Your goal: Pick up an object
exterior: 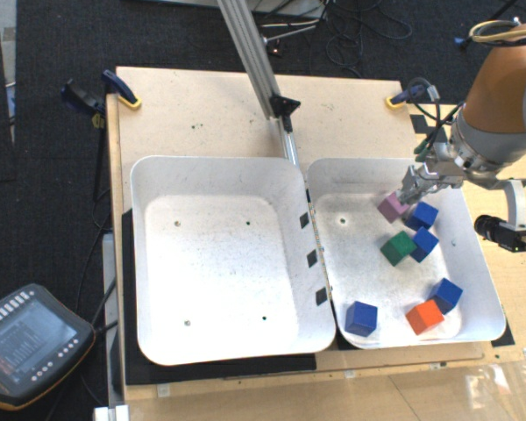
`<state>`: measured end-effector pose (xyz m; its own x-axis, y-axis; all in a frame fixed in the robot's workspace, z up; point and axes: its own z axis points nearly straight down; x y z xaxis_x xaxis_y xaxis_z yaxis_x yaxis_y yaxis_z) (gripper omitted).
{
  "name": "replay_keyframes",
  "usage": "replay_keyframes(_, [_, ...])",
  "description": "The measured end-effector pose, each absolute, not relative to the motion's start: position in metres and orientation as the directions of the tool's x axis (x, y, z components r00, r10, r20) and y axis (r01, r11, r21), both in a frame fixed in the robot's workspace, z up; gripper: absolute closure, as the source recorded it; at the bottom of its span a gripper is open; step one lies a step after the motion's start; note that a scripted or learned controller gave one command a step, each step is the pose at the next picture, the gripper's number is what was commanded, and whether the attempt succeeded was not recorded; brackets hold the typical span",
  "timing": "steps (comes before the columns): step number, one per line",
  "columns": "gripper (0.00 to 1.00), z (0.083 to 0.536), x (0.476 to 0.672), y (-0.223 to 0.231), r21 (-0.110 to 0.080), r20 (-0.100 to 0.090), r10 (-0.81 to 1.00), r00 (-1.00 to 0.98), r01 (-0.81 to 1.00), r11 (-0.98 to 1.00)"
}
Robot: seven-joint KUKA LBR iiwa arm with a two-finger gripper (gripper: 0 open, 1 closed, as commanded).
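Crowding pink block point(390, 206), blue cubes point(423, 215), green cube point(398, 249)

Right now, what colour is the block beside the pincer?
Pale purple block, seen in the camera view.

The arm point(500, 95) enters from the right, its orange band broad and rounded above a grey wrist point(473, 152) that slopes down and to the left. Below the wrist the gripper point(412, 189) points downward and leftward — a small grey metal assembly, tilted rather than plumb. Cables loop above and behind the gripper along the upper arm. Whether its tips are parted cannot be made out from this angle.
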<state>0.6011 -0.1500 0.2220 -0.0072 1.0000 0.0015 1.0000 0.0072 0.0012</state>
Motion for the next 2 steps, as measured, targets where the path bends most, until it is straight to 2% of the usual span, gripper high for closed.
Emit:
replay_keyframes(1, [1.00, 0.226, 0.594, -0.089, 0.000, 0.003, 1.000, -0.009, 1.000, 0.009])
replay_keyframes(2, [1.00, 0.218, 0.577, -0.040, -0.002, 0.002, 1.000, -0.008, 1.000, 0.008])
